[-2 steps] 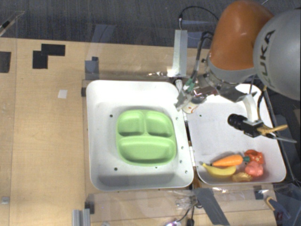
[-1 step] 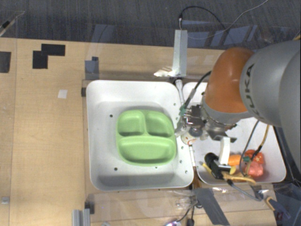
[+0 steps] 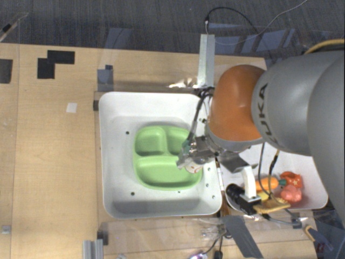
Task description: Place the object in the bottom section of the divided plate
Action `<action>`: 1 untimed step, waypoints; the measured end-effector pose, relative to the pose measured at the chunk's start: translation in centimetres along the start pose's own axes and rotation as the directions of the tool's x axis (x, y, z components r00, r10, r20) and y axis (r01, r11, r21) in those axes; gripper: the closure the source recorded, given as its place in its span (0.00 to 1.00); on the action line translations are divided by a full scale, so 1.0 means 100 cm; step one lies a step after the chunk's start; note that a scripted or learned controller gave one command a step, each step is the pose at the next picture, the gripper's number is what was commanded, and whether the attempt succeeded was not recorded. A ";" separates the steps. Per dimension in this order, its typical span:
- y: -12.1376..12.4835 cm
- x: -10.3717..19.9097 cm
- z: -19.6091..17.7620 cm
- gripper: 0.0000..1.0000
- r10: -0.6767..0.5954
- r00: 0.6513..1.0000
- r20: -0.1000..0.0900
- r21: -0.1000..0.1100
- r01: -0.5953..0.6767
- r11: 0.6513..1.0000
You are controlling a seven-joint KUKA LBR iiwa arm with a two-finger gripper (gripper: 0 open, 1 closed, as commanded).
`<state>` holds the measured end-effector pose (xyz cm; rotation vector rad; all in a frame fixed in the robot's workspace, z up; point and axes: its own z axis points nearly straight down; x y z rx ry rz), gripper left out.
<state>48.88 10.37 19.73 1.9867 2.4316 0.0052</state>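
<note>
A light green divided plate (image 3: pixel 161 161) lies in the left white bin (image 3: pixel 116 161), with two small sections at the top and one wide section at the bottom (image 3: pixel 159 176). My gripper (image 3: pixel 190 158) hangs over the plate's right rim, at the right end of the bottom section. A small pale pinkish object (image 3: pixel 192 169) sits right at the gripper's tip, just above the plate's right edge. The wrist hides how the object is held. The grey arm with its orange band (image 3: pixel 234 109) reaches in from the right.
The right bin (image 3: pixel 319 199) holds red and orange toy foods (image 3: pixel 290 188), a carrot-like piece (image 3: pixel 267 183) and a black and white item (image 3: pixel 243 190). A metal post (image 3: pixel 206 58) stands behind the bins. A cable runs down to the gripper.
</note>
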 end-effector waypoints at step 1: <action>0.000 0.000 0.000 0.00 0.001 1.000 0.000 0.000 -0.001 1.000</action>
